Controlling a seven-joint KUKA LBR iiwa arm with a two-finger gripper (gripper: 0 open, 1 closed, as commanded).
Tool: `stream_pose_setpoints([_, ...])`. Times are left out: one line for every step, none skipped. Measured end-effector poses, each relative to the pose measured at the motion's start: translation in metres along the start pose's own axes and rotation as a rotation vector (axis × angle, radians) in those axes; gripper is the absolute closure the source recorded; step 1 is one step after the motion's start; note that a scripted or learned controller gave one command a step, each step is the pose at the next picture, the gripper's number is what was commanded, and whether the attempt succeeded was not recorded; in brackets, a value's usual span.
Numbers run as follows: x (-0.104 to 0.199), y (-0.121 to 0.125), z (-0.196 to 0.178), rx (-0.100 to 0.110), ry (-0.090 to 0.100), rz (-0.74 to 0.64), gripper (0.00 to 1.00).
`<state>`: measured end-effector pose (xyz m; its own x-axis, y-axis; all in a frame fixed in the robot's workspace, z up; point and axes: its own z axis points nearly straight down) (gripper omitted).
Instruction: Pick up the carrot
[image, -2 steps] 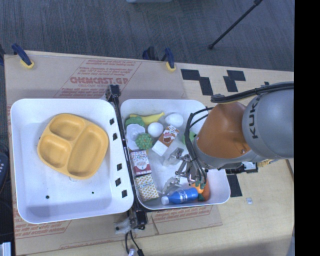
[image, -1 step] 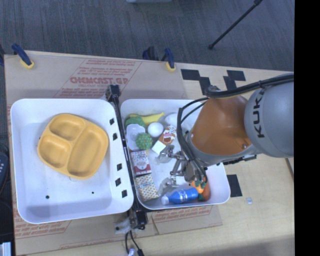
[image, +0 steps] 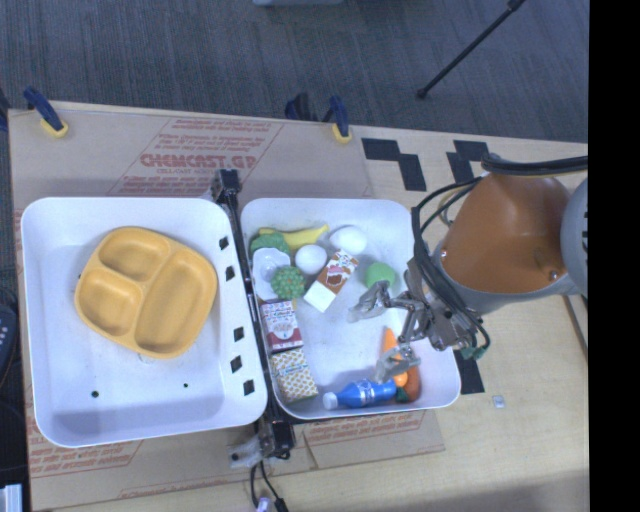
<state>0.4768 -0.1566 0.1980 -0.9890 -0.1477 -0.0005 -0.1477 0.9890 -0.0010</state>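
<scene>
Now, the scene in short lines:

Carrot: the carrot (image: 392, 352) lies in the right bin (image: 400, 215), in the corner nearest the camera on the arm's side, just above the blue bottle (image: 362, 394) — an orange piece, partly covered by the gripper.

Long axis: it seems to run from the upper left down toward the bin corner, though the lower end is mixed with other small orange and green things, so I am not sure where it stops.

Gripper: the gripper (image: 390, 322) hangs over this same corner, with the arm (image: 505, 240) reaching in from the right.

Fingers: they stand apart, one toward the bin's middle (image: 368, 300) and one lower; nothing is clearly between them.

Key relation: the carrot is just below and slightly to the camera side of the fingertips — very near, perhaps touching, I cannot tell.

Judgement: the coming move probably needs a short descent, with the jaws closing across the carrot's narrow side.

Neighbours: the green ball (image: 379, 274) is near, the yellow plate (image: 146, 291) well apart in the left bin (image: 45, 330).
</scene>
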Motion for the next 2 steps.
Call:
stream_pose_setpoints([-0.0313, -0.0114, 0.1046, 0.001, -0.009, 0.029, 0.00])
stream_pose_setpoints([-0.0305, -0.0110, 0.0951, 0.000, -0.004, 0.028, 1.00])
